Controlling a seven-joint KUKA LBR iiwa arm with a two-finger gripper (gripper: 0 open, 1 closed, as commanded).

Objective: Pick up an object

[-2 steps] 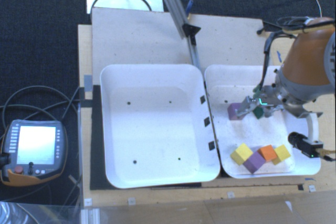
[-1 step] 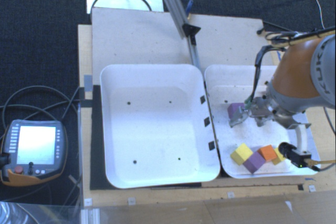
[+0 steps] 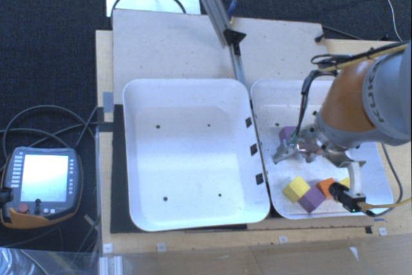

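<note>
From above, the grey arm with its orange band (image 3: 351,96) reaches in from the right over the right-hand shallow white bin (image 3: 270,96). Its two-finger gripper (image 3: 286,150) hangs low near that bin's left wall, beside a small purple object (image 3: 286,133) lying just above it; whether the gripper is released or clenched cannot be told, since the wrist hides it.

Near the front edge of the same bin lie a yellow block (image 3: 297,188), a purple block (image 3: 311,198) touching it on the right, and an orange block (image 3: 326,187) just beyond.

The left-hand shallow white bin (image 3: 187,209) sits beside it. A grey handheld control pendant with a screen (image 3: 40,183) rests left of the bench.
</note>
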